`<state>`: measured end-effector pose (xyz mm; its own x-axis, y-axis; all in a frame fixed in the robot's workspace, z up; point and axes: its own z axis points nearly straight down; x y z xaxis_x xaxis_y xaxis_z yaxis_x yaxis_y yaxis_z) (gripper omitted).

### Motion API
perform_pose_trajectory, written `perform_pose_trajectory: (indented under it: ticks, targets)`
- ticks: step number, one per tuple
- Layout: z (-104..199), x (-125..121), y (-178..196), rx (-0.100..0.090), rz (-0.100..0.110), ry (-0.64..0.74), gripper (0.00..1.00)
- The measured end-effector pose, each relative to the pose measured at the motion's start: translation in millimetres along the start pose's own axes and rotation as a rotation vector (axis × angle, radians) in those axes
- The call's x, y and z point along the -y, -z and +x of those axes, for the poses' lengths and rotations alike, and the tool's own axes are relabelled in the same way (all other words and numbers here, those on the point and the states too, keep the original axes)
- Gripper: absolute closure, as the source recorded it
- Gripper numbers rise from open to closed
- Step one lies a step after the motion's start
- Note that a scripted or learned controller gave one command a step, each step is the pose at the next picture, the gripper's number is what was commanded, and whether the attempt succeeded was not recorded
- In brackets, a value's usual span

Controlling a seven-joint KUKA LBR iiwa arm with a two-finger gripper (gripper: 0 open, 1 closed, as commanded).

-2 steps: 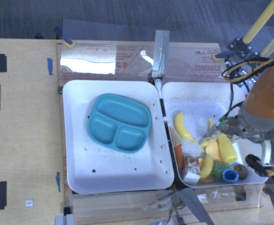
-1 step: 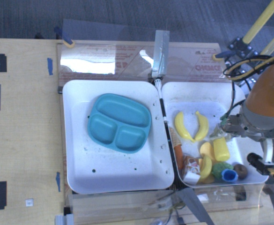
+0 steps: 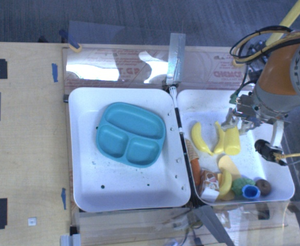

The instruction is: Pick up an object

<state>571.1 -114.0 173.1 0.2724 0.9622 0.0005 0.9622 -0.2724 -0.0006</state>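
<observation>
I am reaching in from the right side of the frame, my grey arm (image 3: pixel 285 78) with its orange band hanging over the right bin (image 3: pixel 283 181). My pincer (image 3: pixel 235 123) is sitting low over the upper middle of that bin, right at a yellow block-shaped piece (image 3: pixel 232 141), and it is touching or nearly touching the piece's top edge. I cannot tell whether my pincer is apart or together, nor whether it is gripping the piece.

Just left of that piece a yellow banana (image 3: pixel 201 139) is lying slantwise on the bin floor. Lower in the same bin a heap is crowding the bottom edge: a second yellow curved thing (image 3: pixel 225 181), a small printed packet (image 3: pixel 209 183), a green lump (image 3: pixel 239 183), a blue cap (image 3: pixel 250 191) and a brown ball (image 3: pixel 263 186) at the lower right corner.

The left bin (image 3: pixel 88 188) is filling the middle of the frame, and a blue divided plate (image 3: pixel 131 134) is lying flat in its centre. The wooden counter (image 3: pixel 24 137) is stretching off to the left.
</observation>
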Motion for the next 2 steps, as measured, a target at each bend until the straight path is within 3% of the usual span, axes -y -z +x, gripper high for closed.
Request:
perform_pose_trajectory:
  ticks: [1, 2]
  targets:
    - [22.5, 45.7, 8.0, 0.001, 0.008, 0.119, 1.0]
    - [22.1, 57.5, 7.8, 0.001, 0.009, 0.09, 1.0]
